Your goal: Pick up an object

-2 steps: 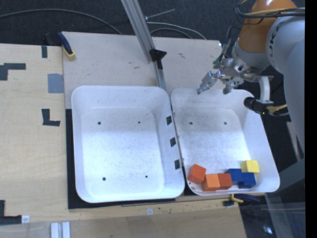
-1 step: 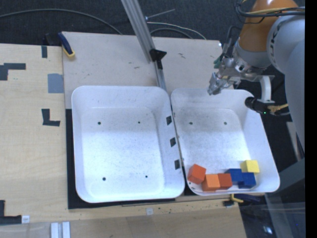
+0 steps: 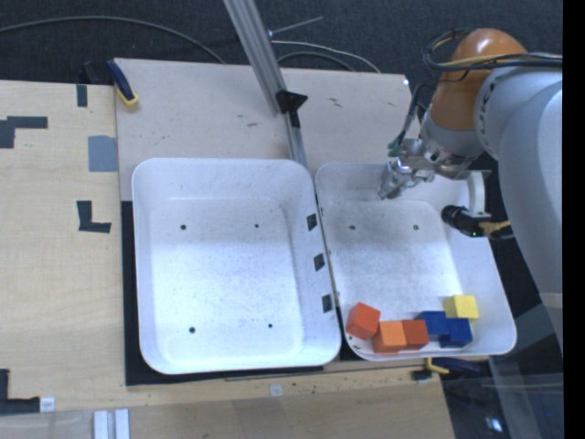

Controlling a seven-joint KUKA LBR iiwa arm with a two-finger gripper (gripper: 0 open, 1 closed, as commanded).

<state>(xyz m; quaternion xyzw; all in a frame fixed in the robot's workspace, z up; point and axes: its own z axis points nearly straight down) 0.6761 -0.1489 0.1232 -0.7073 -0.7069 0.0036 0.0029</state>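
Several small blocks lie along the near edge of the right bin (image 3: 475, 263): an orange-red block (image 3: 363, 319), an orange block (image 3: 392, 335) touching a red-orange one (image 3: 414, 333), a blue block (image 3: 446, 327) and a yellow block (image 3: 462, 306) on its far side. My gripper (image 3: 394, 187) hangs over the far edge of the right bin, well away from the blocks. Nothing shows between its fingers.
The left bin (image 3: 151, 245) sits beside the right one, with black clips along their shared wall. A slanted metal rail (image 3: 260, 48) runs down from the top toward the bins. A blue and yellow tool (image 3: 122, 82) lies at the bench's far left.
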